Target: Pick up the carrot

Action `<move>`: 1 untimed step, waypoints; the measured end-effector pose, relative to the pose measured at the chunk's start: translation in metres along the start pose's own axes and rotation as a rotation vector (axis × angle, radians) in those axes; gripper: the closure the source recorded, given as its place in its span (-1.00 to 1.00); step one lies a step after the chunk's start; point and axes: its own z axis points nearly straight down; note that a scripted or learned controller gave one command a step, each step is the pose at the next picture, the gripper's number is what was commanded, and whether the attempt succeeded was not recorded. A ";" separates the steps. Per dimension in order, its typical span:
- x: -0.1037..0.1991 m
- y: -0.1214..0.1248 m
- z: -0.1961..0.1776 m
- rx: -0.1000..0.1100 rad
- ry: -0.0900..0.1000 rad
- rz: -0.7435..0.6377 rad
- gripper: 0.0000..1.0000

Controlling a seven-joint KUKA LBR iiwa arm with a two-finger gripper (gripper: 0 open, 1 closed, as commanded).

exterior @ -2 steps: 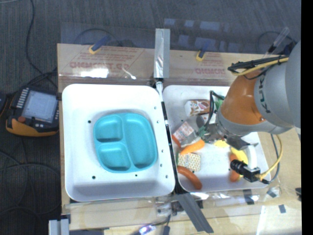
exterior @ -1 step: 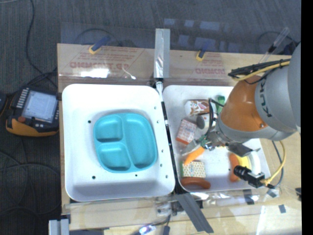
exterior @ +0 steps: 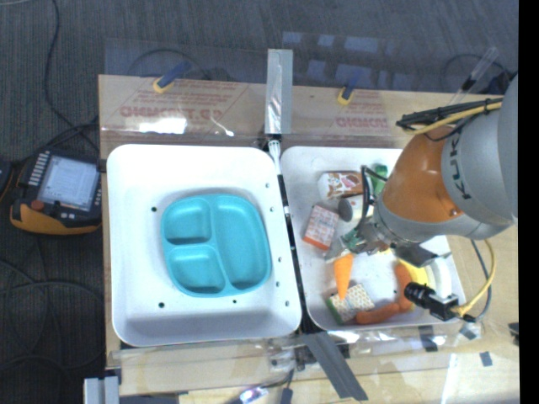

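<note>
1. Camera view from above: arm point(exterior: 438, 183) comes in from the right and hangs over the right bin point(exterior: 295, 225), wrist parked above the clutter in the middle.
2. Carrot point(exterior: 343, 273) = the orange wedge in the lower half of that bin, just left of the wrist and a bit below it. Looks like it's lying tilted, fat end up, tip pointing down toward the front wall.
3. Jaws are buried under the orange wrist housing, so can't tell if they're apart or together, tbh. Nothing visibly held.
4. Imo the step in hand is lining up over the carrot. Needs a small shift left and toward the front of the bin before dropping.
5. Crowded spot tho: a patterned packet point(exterior: 355, 297) touches the carrot's lower end, a red-orange box point(exterior: 319, 226) sits just above it, and another long orange thing point(exterior: 381, 313) lies near the front wall. Easy to grab the wrong orange item.
6. Best bet, prob: close across the carrot's narrow width, mid-body, not on the tip.
7. Left bin point(exterior: 135, 310) has a teal divided tray point(exterior: 216, 242), not relevant yet.
</note>
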 end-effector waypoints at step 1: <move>0.019 0.009 -0.100 0.019 0.003 0.075 1.00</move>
